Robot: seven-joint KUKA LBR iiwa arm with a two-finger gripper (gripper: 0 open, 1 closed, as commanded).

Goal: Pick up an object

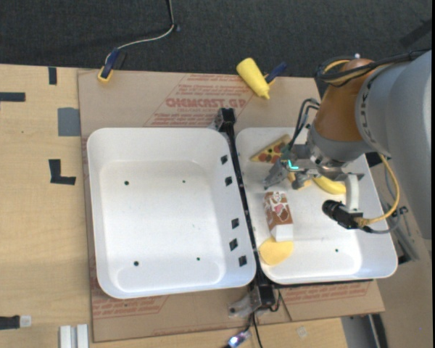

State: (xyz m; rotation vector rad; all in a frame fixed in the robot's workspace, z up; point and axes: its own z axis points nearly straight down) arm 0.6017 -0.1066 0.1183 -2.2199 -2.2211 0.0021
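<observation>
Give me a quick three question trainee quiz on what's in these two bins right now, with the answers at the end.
1. True or false: the pizza slice lies in the left bin.
2. Which item sits nearest the right bin's front edge: A) banana B) yellow chip C) pizza slice?
3. Fill in: the tool hovers over the ____ bin.

Key: 1 false; 2 B; 3 right.

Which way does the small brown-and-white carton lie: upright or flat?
Flat: the carton lies lengthwise on the right bin's floor.
</observation>
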